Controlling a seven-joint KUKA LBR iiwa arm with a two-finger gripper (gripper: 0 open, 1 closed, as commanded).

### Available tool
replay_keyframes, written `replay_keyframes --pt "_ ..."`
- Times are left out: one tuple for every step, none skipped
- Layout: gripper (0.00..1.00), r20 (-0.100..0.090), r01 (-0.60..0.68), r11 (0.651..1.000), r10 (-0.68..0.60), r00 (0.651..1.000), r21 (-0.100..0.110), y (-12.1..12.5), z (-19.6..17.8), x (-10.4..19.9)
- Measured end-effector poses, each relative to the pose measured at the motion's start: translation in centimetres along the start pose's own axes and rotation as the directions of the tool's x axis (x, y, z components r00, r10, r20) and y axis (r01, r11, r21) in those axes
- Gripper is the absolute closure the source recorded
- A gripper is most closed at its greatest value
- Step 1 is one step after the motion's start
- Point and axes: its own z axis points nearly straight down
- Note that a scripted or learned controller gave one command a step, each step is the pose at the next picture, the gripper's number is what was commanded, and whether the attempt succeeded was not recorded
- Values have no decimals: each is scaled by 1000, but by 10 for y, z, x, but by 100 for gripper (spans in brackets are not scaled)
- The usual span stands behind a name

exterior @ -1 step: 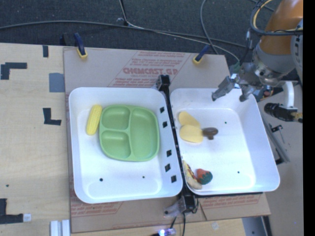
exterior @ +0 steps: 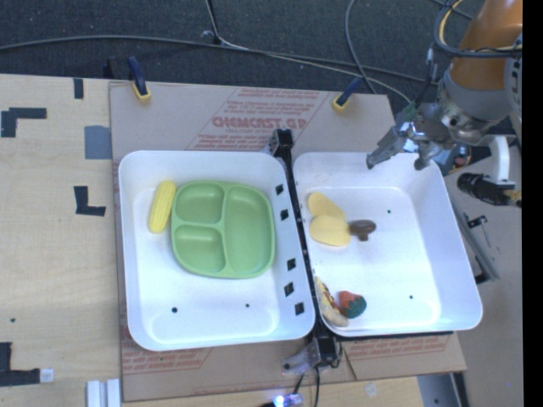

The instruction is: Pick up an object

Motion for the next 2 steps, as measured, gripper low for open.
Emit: replay_keyframes --pt "0 0 -1 1000 1 1000 5 -6 61 -5" --pt "0 0 0 1000 0 1000 5 -2 124 -8"
